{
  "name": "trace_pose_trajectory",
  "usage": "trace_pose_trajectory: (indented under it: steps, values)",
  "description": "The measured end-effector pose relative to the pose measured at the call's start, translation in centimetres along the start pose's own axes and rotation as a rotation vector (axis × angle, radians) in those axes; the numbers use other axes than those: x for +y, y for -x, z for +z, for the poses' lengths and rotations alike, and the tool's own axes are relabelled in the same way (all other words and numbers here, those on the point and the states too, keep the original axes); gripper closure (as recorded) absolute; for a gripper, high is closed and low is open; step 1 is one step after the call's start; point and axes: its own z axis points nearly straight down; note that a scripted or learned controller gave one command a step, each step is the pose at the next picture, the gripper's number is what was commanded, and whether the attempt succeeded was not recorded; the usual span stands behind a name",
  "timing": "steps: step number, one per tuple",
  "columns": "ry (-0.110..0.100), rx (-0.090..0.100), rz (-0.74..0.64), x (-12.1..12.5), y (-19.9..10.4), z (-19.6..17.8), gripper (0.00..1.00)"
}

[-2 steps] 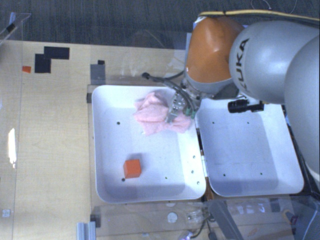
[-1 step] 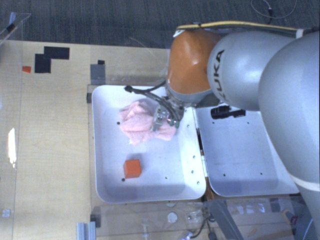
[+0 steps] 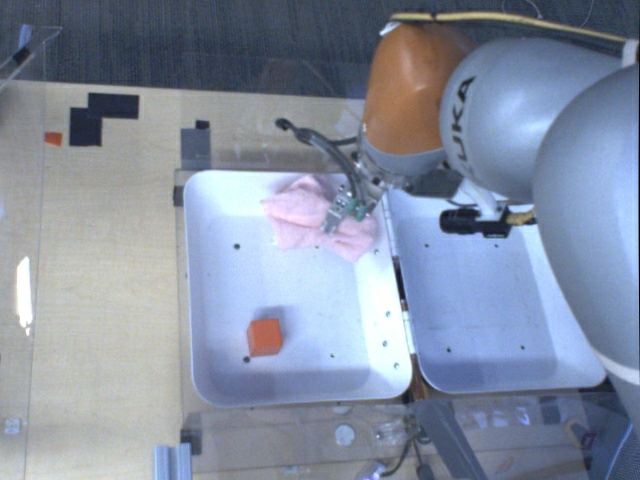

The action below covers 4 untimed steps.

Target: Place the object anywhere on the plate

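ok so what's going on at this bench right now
A grey KUKA arm with an orange band reaches in from the right. Its gripper is down at a crumpled pink cloth lying at the far right of the left bin. Whether it has hold of the cloth can't be told from here. A small orange block sits apart, toward the near side of the same bin. The right bin lies beside it, under the arm.

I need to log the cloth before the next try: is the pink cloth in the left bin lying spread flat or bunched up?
Bunched up: the pink cloth shows folds and an uneven outline, heaped in the left bin.
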Motion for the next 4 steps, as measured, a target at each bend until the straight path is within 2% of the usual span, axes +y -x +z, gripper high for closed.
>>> trace_pose_trajectory:
  steps: [1, 2, 3, 4]
  values:
    - [-0.001, 0.005, -0.236, 6.2, -7.6, 6.5, 1.00]
    - [0.002, -0.001, -0.317, 2.3, -3.0, 1.1, 1.00]
    - [0.005, 0.000, -0.266, 7.4, -9.3, -5.5, 1.00]
    - [0.002, 0.001, -0.014, 6.9, -13.0, -9.7, 1.00]
